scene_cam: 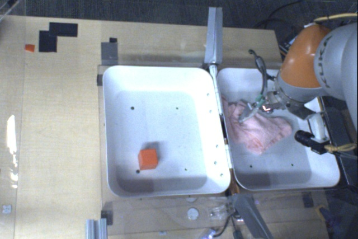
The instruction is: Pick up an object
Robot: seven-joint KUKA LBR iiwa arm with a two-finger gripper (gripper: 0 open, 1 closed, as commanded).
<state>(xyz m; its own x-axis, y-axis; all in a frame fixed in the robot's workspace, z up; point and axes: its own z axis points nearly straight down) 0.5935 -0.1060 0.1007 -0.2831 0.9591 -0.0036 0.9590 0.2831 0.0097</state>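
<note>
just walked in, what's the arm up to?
The KUKA arm reaches in from the right over the right bin, with its gripper down at a crumpled pink cloth lying there. The cloth rests on the bin floor and does not look lifted; a grasp isn't clear from this view. The left bin holds a small orange block near its front, untouched.

No text, label, brand, number or sign is legible anywhere: not on the two white bins, the bench, or the arm at three o'clock. The black marks at ten o'clock are plain shapes.
</note>
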